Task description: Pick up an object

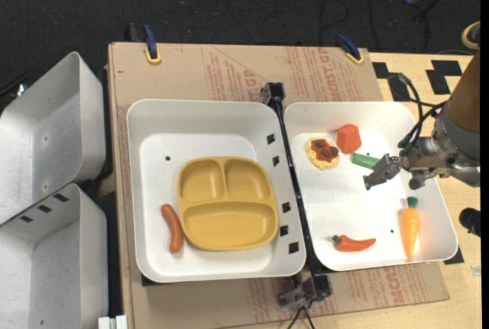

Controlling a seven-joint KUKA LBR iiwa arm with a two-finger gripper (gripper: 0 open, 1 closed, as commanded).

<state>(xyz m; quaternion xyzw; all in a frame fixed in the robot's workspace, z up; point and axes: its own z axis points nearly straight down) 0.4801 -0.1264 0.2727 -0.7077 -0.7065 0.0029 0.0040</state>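
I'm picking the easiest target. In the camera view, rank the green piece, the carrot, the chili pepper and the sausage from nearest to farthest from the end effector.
1. Green piece, just left of the end effector in the right bin.
2. Carrot, below it near the bin's front right.
3. Chili pepper, at the front of the same bin.
4. Sausage, far off in the left bin beside the yellow plate.

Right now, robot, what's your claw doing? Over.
Claw low in right bin, beside green piece. Nothing seen gripped. Carrot, red pepper nearby.

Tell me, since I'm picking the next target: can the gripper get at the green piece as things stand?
Probably yes. The gripper hangs right beside the green piece, with nothing between or above.
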